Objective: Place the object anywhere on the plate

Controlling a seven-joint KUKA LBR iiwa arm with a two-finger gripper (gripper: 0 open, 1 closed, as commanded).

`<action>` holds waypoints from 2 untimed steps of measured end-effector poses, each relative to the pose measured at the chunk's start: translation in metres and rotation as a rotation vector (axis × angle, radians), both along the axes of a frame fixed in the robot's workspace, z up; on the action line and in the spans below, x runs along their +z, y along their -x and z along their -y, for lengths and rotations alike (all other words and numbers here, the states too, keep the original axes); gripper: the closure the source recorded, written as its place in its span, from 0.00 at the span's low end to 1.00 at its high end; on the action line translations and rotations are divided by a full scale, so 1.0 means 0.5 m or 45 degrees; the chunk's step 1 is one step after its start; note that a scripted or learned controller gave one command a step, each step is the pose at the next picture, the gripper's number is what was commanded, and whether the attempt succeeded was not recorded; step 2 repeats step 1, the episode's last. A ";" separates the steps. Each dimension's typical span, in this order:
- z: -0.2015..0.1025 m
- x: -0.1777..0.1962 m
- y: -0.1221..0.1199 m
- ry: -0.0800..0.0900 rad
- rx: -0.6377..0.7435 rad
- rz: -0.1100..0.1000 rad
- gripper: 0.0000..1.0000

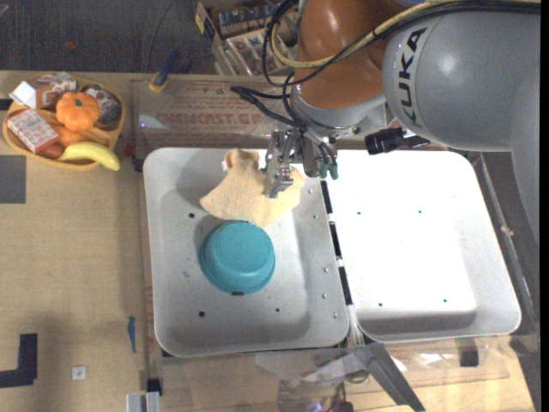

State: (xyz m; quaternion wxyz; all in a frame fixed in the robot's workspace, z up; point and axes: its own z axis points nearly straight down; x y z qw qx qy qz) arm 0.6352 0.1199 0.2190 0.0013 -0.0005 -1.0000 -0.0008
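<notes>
Two white bins side by side on the bench [77, 299]. In the left bin [171, 187]: a teal plate [238, 257], apparently upside down, near the middle; just behind it and touching its far edge, a flat tan object [244, 197], like a piece of cloth or flatbread. Above the right end of this object, the end effector [283, 178], pointing down, its tips at or very near the tan surface; whether spread or pressed together, impossible to tell. To the right, the right bin [420, 239]. At the far left corner, a basket [17, 131] with toy fruit.
</notes>
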 end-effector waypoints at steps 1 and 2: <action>0.000 0.000 0.000 0.000 0.000 0.001 0.00; 0.000 0.000 0.000 0.000 0.000 0.001 0.00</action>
